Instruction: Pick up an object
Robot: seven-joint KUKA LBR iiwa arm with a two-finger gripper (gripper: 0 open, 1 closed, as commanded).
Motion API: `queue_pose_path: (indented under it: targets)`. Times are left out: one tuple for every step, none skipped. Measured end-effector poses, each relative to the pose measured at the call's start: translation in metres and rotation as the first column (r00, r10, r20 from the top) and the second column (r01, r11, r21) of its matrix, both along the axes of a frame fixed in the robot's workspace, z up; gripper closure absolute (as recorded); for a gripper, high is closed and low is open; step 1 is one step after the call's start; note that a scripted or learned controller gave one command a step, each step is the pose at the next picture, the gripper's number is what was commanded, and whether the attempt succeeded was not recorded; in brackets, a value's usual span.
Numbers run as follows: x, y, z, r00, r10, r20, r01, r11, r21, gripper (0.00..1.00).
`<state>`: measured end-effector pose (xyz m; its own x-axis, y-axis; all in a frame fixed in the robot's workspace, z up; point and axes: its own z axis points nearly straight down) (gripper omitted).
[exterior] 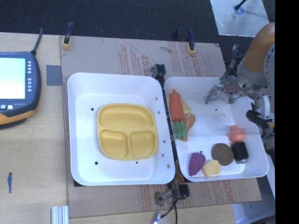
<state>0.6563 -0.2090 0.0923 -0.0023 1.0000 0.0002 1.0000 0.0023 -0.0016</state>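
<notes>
- The gripper (223, 91) hangs over the far part of the right bin (252, 172), its fingers (211, 96) spread apart with nothing between them.
- The arm (259, 50), grey with an orange band, comes in from the right just behind it.
- Left of the gripper, along the bin's left wall, lies an orange carrot (176, 105), with a green toy (179, 129) at its near end.
- Nearer the camera than the gripper and a little right sits a pink piece (237, 133), with a black block (240, 151) and a brown disc (222, 153) below it.
- Further toward the near-left corner lie purple grapes (196, 163) and a yellow piece (211, 168), touching each other.
- Well to the gripper's left, the left bin (79, 125) holds a yellow tray (127, 130).
- A tablet (16, 87) rests at the far left of the bench.
</notes>
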Motion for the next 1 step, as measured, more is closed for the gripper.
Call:
queue_pose_path:
  targets:
    - [-0.1112, 0.0907, 0.0267, 1.0, 0.003, -0.002, -0.003, 1.0, 0.0, 0.0]
